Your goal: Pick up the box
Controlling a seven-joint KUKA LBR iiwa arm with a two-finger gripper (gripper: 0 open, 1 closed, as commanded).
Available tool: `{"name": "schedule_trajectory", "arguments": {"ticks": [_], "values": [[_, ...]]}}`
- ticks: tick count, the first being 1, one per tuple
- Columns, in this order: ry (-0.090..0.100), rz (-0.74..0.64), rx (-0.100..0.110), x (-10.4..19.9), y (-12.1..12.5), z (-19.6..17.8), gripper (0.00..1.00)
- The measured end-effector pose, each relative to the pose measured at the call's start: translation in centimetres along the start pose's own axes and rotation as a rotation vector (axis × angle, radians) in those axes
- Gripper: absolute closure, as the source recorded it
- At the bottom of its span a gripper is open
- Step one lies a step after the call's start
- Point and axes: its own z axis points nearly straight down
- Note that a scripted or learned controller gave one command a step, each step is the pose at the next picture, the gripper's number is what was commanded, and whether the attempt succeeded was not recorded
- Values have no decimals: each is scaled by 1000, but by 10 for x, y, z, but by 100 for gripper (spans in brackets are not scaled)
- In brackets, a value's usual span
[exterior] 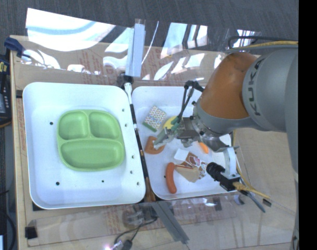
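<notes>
1. The box (155, 117), patterned and tilted, lies in the right bin (190, 191), near its divider-side wall.
2. The gripper (166, 136) hangs just below-right of the box, apart from it.
3. Whether the gripper grasps anything cannot be told.

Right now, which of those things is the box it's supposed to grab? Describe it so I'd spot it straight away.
Look at the right-hand white bin, the one the grey arm reaches over. Near its upper left part lies the box, small and flat, tilted like a diamond. Unlike the orange sausage and the tan packet lower down, it has a pale green-and-white checked pattern.
</notes>
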Motion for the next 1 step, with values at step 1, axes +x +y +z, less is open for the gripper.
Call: {"name": "schedule_trajectory", "arguments": {"ticks": [1], "values": [[-2, -32, 0, -30, 66, 90, 0]]}}
